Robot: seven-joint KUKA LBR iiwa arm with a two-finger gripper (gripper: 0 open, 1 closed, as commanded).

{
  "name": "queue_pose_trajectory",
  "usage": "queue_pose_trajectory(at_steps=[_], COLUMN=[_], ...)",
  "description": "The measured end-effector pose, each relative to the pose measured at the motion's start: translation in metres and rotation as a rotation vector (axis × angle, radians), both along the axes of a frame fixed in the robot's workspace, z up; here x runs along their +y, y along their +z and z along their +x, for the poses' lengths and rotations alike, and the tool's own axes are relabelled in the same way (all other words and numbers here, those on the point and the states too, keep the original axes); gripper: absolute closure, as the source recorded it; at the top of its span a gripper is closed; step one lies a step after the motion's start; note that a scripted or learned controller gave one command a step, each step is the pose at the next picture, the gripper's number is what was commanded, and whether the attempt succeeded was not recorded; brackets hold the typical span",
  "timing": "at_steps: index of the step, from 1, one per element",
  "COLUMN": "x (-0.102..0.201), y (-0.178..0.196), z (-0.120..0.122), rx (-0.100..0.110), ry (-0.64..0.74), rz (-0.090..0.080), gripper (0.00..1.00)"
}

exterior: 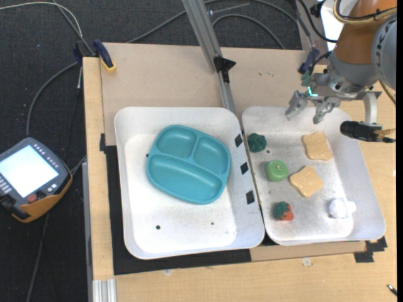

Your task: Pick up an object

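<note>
Tan target: two bread-like pieces lie in the right bin [371, 222]; the upper tan piece [317, 146] is the nearest thing to the end effector [312, 109], so I judge it the likeliest pick.
End effector state: fingers spread apart with nothing between them, poised over the far rim of the right bin.
Where the target lies: just below the end effector in the camera view, toward the near side of the bin, close but not touching.
Step in hand: lining up above an object before descending, as I read it.
Doing it well: centre the spread fingers over the upper tan piece so both clear its edges, come straight down, and close only once they straddle it. The piece looks flat, so a shallow descent may skim over it.
Neighbours: the lower tan piece [306, 181] and green round object [276, 170] sit apart from the target, leaving room for the fingers.
Other choices: dark green lump [256, 143], red-and-green item [283, 211], white object [338, 208].
Left bin: holds a teal divided plate [187, 163], well apart from the end effector.
Tabletop: bare wood [157, 74] beyond the bins.
</note>
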State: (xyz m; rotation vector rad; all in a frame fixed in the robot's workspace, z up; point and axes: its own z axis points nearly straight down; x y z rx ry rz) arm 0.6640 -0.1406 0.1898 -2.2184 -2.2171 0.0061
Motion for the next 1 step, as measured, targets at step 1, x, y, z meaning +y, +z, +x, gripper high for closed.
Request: queue_pose_trajectory(at_steps=[1], x=[0.0001], y=[0.0031], z=[0.0016], rx=[-0.006], ry=[0.001], rz=[-0.001], gripper=[0.0])
